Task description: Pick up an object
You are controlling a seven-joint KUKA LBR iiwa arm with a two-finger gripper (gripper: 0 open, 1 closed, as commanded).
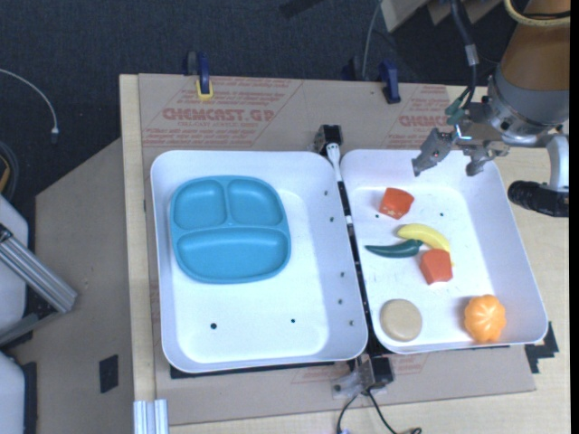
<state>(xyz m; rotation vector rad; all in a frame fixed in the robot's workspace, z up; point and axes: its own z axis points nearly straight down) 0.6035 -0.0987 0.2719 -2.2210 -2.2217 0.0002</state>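
The tool (450,158) hangs over the far edge of the right bin (507,233) with its two fingers spread wide apart and nothing between them. Just below it, toward the camera, lies a red block (395,202); beyond that sit a yellow banana (425,234), a green pepper (393,250) and a second red block (436,266). An orange (484,318) and a beige disc (400,319) lie farthest from it.

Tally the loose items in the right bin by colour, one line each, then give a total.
Red: 2, upper block and lower block
Yellow: 1, banana
Dark green: 1, pepper
Beige: 1, round piece
Orange: 1, fruit
Total: 6
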